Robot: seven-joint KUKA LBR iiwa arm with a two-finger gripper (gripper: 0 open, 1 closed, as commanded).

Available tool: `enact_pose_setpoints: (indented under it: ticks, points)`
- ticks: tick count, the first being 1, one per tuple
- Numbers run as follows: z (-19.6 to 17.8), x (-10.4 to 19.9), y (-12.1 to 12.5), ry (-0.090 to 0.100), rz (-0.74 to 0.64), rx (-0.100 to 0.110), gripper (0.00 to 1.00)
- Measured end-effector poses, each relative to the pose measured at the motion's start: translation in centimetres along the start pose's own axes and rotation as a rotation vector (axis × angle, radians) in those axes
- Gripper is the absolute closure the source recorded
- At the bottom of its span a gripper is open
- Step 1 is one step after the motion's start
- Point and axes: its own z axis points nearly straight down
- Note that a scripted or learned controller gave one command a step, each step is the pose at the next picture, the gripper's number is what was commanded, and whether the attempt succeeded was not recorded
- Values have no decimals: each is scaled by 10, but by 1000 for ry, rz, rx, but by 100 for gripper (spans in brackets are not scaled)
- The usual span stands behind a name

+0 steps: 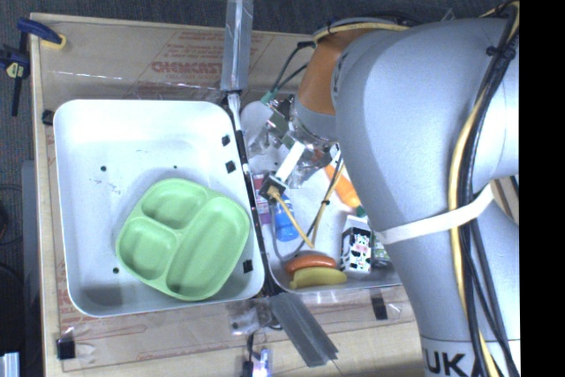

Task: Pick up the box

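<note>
Grey arm [415,181] reaches over the right bin [275,276], its hand [281,162] low at the bin's 10 o'clock corner; whether it is clenched cannot be told. The box [357,250], cow-patterned, stands at 5 o'clock beside a banana [318,276]. A green plate [184,237] fills the left bin [79,154].

The left bin [79,146] offers open floor along its upper half; a green divided plate [184,238] takes its lower middle. The right bin [274,274] is crowded: a blue bottle [284,223], a cow-print box [357,249] and a banana [318,276] lie close together, and the grey arm [415,146] covers its right side.
</note>
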Motion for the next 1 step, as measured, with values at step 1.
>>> enact_pose_setpoints:
  ticks: [1]
  points:
    - [-32,-19,12,0,123,-1,0]
